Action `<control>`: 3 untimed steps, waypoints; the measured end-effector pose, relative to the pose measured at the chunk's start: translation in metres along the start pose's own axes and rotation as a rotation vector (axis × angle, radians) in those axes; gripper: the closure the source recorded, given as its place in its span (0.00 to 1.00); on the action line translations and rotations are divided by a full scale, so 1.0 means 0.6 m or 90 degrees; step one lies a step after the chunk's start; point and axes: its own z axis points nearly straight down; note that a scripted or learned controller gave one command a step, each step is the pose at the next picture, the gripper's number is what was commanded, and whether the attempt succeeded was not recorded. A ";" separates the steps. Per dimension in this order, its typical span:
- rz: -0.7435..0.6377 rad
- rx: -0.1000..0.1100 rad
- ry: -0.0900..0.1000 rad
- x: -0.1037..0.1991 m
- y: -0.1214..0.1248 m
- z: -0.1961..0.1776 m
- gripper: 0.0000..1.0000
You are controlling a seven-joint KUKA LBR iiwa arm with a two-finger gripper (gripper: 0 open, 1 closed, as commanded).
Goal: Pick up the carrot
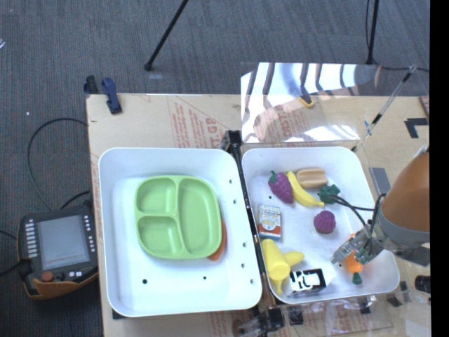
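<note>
The right bin is crowded — grapes, banana, a small box and a yellow bottle sit close. The left bin has open floor around the green plate.

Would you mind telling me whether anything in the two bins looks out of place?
One thing: an orange item lies tucked under the green plate in the left bin, just its edge peeking out. The right bin's toys look loosely scattered, nothing damaged.

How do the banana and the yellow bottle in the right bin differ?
The banana is slim and curved; the yellow bottle is thicker and blockier. The banana lies near the bin's far side beside the grapes; the bottle lies near the front edge. Both are yellow and lie flat.
</note>
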 end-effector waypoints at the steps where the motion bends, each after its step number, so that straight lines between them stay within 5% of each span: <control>1: -0.129 -0.002 -0.003 0.121 0.078 -0.141 1.00; 2: -0.275 0.000 -0.003 -0.015 -0.011 -0.088 1.00; 3: -0.381 -0.001 -0.002 -0.005 -0.001 0.000 1.00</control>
